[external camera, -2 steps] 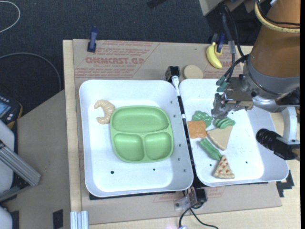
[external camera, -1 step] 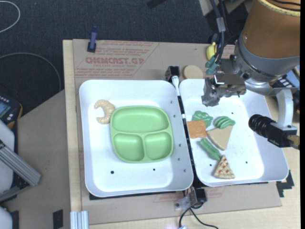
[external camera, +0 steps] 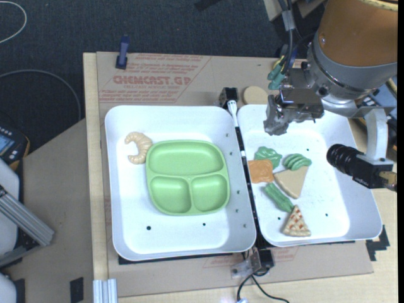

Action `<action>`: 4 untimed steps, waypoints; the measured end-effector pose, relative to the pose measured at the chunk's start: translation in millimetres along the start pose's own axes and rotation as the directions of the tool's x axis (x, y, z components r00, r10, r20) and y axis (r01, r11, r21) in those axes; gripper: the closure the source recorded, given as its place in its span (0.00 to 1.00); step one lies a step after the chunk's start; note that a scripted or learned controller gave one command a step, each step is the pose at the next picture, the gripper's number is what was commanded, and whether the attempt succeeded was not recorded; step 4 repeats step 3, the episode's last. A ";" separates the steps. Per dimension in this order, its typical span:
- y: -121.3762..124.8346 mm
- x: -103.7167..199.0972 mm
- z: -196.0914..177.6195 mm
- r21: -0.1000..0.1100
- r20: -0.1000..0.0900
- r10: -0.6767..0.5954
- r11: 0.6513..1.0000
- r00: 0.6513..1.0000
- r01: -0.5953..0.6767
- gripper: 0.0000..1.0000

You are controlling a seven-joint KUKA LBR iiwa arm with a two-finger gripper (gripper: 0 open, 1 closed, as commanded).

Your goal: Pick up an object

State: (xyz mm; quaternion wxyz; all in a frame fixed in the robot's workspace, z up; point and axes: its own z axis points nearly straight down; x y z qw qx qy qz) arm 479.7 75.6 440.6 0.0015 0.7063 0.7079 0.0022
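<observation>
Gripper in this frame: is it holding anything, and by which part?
Nothing is held. The gripper hangs above the right bin, with no object between its fingers; the toy food pieces lie on the bin floor below it.

Two white bins sit side by side: the left bin point(external camera: 120, 188) holds one green divided tray point(external camera: 187, 175) and one croissant point(external camera: 138, 146). The right bin point(external camera: 341, 207) holds six small food pieces (clustered together), one a pizza slice point(external camera: 296, 223).
</observation>
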 end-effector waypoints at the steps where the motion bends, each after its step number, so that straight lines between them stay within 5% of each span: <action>1: -1.7 -61.0 80.4 0.013 0.003 0.010 1.000 1.000 -0.010 1.00; 3: 0.1 18.8 -3.2 -0.002 -0.001 -0.002 1.000 1.000 0.002 1.00; 4: 0.1 18.8 -3.2 -0.002 -0.001 -0.002 1.000 1.000 0.002 1.00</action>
